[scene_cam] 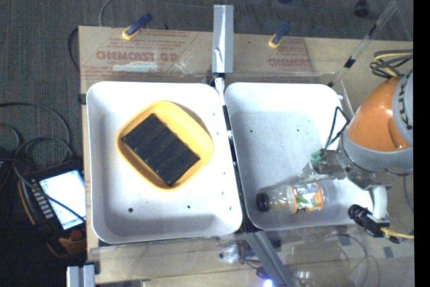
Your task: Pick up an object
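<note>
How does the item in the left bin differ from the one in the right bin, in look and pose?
The yellow dish in the left bin is broad, opaque and sits flat, with a dark ridged block on it; the bottle in the right bin is slim, see-through and lies on its side. The dish sits mid-bin, the bottle near the front wall, dark cap toward the divider. Both rest on a white bin floor.

A clear plastic bottle (293,198) with a dark cap and orange-green label lies on its side near the right bin's (282,111) front wall, cap pointing left.
</note>
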`<state>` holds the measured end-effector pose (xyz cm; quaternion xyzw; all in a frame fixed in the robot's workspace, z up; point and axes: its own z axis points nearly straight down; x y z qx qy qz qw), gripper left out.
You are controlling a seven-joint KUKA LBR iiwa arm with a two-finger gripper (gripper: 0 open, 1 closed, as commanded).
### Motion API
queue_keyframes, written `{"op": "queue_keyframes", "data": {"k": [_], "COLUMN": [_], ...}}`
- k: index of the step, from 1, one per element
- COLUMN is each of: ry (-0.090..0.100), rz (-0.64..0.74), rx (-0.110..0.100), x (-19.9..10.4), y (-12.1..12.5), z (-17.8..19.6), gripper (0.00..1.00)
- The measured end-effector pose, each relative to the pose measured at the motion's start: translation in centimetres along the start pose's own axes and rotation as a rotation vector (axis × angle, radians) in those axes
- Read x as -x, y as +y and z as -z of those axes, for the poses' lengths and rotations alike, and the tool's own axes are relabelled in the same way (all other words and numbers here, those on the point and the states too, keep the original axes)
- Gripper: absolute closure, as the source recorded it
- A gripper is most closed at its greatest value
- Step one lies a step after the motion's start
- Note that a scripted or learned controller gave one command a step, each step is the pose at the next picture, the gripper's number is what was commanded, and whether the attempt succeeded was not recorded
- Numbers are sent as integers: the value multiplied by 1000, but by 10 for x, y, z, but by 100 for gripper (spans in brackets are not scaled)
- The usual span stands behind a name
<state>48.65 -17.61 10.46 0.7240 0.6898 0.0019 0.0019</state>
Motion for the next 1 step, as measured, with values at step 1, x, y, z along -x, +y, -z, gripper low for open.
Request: {"op": "queue_keyframes", "data": {"k": [1], "ry": [0], "rz": [0], "rx": [0], "x": [0], "y": [0], "z": [0], "gripper": [0]}}
